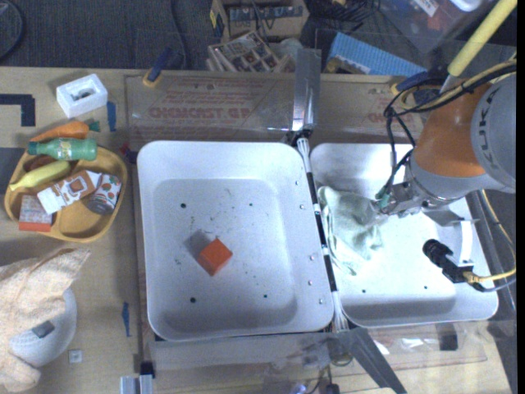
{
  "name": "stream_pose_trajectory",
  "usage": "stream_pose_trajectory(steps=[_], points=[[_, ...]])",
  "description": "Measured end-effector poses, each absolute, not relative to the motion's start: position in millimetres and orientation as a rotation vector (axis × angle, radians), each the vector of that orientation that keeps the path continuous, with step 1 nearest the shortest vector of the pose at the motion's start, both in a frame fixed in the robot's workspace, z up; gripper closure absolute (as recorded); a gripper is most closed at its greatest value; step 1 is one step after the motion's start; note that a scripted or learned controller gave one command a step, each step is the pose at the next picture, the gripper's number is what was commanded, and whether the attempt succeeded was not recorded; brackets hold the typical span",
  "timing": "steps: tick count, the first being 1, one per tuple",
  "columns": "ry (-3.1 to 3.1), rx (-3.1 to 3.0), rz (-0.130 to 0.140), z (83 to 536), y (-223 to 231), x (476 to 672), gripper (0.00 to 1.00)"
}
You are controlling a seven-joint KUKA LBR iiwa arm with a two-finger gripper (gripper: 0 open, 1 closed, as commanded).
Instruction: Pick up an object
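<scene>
An orange cube (pixel 216 256) lies in the left bin (pixel 164 167), a little left of its middle. A crumpled pale green cloth (pixel 349 224) lies along the left side of the right bin (pixel 476 302). My gripper (pixel 385 203) is low over the right bin, at the cloth's upper right edge, with the grey and orange arm reaching in from the right. Whether the gripper touches the cloth I cannot tell.
A yellow bowl (pixel 66 228) of toy food stands left of the bins, with a white box (pixel 82 95) behind it. A beige cloth (pixel 37 290) lies at the lower left. A clear panel (pixel 213 105) stands behind the bins.
</scene>
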State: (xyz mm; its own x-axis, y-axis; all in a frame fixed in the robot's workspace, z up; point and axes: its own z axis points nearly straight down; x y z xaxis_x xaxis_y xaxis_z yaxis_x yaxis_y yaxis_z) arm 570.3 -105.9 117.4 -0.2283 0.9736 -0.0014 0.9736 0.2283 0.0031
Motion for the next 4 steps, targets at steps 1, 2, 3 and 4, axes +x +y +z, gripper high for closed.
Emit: stream_pose_trajectory(steps=[1,2,3,4], points=[[2.509,1.884,0.001,155.6,-100.0,606.5,1.00],[2.509,1.884,0.001,155.5,-99.8,606.5,0.00],[2.364,2.061,0.007,93.2,-138.6,564.2,0.00],[2.431,1.964,0.012,92.2,-99.0,591.3,0.00]])
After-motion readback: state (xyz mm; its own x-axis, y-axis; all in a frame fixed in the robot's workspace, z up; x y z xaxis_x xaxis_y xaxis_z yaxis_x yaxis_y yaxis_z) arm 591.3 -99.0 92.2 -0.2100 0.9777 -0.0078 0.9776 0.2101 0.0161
